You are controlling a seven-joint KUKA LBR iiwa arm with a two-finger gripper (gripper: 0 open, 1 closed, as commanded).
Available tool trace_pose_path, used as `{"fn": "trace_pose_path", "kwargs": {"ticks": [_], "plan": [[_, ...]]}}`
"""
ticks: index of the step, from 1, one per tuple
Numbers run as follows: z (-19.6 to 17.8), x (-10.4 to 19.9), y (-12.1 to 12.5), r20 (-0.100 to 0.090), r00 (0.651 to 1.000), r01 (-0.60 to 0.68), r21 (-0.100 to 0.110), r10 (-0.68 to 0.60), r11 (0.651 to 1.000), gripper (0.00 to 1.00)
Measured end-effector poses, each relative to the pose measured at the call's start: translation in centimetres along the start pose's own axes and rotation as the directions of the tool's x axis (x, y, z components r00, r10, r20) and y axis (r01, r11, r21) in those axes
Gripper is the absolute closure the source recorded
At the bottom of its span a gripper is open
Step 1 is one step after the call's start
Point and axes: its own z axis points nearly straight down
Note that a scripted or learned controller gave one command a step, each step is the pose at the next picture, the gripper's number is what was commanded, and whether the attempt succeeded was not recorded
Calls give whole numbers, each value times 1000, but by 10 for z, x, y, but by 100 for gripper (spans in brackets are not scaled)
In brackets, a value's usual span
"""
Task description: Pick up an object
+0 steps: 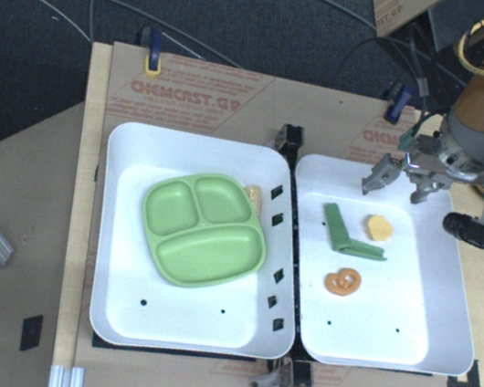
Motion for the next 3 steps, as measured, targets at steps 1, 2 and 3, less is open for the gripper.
{"fn": "trace_pose_path", "kwargs": {"ticks": [1,2,3], "plan": [[-9,0,3,2,1000,3,-15,-3,1000,0],[47,-9,0,1,1000,2,-10,-2,1000,0],[89,-6,0,1,1000,4,-12,-4,1000,0]]}}
